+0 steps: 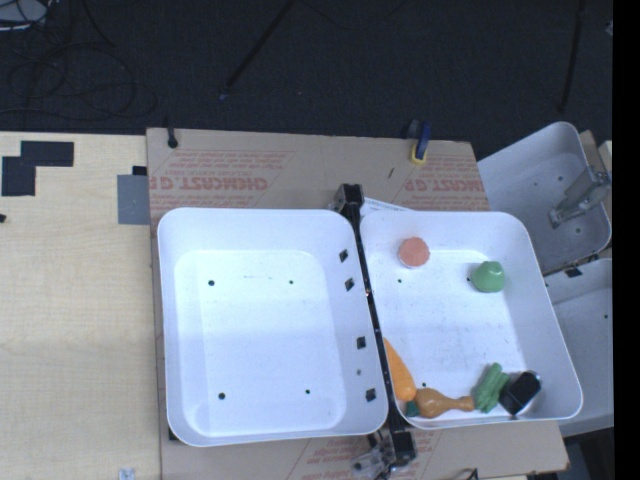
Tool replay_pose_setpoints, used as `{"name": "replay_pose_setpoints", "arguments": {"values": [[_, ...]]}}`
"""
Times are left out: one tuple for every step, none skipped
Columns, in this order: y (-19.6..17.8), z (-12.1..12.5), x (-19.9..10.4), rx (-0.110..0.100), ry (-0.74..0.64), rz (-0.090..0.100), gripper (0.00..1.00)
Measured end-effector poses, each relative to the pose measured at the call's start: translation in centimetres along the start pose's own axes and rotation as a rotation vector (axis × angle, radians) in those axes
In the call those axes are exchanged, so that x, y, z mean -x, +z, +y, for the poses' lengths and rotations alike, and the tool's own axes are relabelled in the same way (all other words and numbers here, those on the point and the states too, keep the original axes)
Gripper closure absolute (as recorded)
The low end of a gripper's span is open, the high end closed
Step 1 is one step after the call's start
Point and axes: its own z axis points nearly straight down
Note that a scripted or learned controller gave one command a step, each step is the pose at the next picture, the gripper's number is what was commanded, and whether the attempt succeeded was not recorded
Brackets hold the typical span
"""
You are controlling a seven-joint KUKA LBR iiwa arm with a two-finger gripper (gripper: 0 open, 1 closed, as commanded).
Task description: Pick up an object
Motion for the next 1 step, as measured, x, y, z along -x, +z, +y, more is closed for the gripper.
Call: {"name": "replay_pose_setpoints", "arguments": {"values": [[2.53, -2.10, 7.81, -0.010, 0.006, 0.001, 0.00]]}}
